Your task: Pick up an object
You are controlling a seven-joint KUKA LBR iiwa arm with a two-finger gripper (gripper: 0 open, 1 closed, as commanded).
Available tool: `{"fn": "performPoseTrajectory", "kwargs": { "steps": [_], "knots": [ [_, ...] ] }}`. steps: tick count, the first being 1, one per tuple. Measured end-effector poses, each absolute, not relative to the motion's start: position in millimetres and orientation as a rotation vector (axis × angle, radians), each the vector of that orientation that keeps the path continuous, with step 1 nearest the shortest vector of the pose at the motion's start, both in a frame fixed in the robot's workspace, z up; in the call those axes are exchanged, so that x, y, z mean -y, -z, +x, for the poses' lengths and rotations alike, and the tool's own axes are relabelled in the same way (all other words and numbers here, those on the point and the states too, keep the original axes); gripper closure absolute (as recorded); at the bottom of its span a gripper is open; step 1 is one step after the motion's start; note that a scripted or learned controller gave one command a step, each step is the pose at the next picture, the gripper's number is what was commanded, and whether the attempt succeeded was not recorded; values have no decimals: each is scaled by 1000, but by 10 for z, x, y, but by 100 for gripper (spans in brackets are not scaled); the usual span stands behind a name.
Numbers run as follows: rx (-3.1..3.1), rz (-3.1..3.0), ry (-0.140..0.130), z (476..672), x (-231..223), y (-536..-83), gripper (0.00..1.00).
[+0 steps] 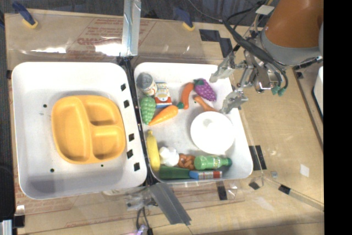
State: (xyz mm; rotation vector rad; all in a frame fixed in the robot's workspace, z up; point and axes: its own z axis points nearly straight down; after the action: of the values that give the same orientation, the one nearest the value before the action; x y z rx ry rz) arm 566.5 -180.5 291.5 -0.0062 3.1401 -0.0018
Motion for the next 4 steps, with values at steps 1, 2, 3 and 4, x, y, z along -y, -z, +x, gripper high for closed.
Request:
{"fn": "performPoseTrajectory", "kwargs": {
  "steps": [1,2,3,4],
  "knots": [
    [-3155,106,-7,6341,1979,-1409,0],
    [-3144,12,-3,6259,1585,-905,0],
    [-3130,240,39,6233,1252,-952,0],
    [-3120,335,42,6140,1184,-953,0]
  ]
}}
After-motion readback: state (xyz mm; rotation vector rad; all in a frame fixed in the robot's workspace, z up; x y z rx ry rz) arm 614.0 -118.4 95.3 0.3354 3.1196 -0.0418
